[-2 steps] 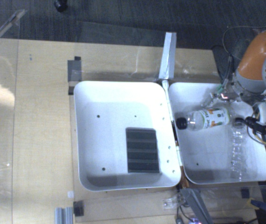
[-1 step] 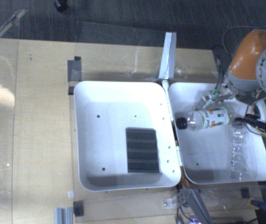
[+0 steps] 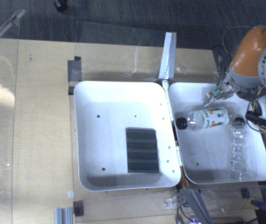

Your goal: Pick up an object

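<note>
While the arm [image 3: 259,55] reached in above the right bin [image 3: 196,94], its pincer [image 3: 216,95] hung over that bin's far part, just beyond the bottle; whether the pincer was apart or together could not be told. A clear bottle [image 3: 203,119] with a black cap and a white label lay on its side in the right bin, cap toward the bin's left wall. Beside it, toward the right wall, lay a second clear plastic bottle [image 3: 237,148]. Left of the right bin, the left bin [image 3: 95,97] held a dark ribbed block [image 3: 142,150]. Both bins rested on the worktop [image 3: 34,125].
</note>
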`<state>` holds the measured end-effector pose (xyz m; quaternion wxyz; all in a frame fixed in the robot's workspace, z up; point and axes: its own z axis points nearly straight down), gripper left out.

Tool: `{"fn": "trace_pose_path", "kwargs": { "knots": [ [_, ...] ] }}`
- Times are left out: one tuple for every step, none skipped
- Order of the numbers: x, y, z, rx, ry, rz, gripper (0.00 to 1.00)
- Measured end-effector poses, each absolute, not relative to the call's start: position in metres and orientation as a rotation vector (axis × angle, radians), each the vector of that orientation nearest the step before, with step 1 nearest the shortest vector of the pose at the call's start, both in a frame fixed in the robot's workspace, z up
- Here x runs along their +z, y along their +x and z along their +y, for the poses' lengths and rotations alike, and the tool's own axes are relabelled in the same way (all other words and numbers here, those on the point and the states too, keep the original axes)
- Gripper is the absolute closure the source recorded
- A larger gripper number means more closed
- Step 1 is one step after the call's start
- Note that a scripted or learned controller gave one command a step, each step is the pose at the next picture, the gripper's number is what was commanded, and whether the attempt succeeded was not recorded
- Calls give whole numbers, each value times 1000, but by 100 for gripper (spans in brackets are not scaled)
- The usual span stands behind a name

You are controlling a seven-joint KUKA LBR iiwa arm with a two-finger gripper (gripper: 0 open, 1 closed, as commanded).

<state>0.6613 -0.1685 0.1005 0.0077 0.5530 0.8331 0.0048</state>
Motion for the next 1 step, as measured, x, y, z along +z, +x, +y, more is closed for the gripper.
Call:
{"fn": "trace_pose_path", "kwargs": {
  "knots": [
    [100, 661, -169, 15, 1729, 2605, 0]
  ]
}}
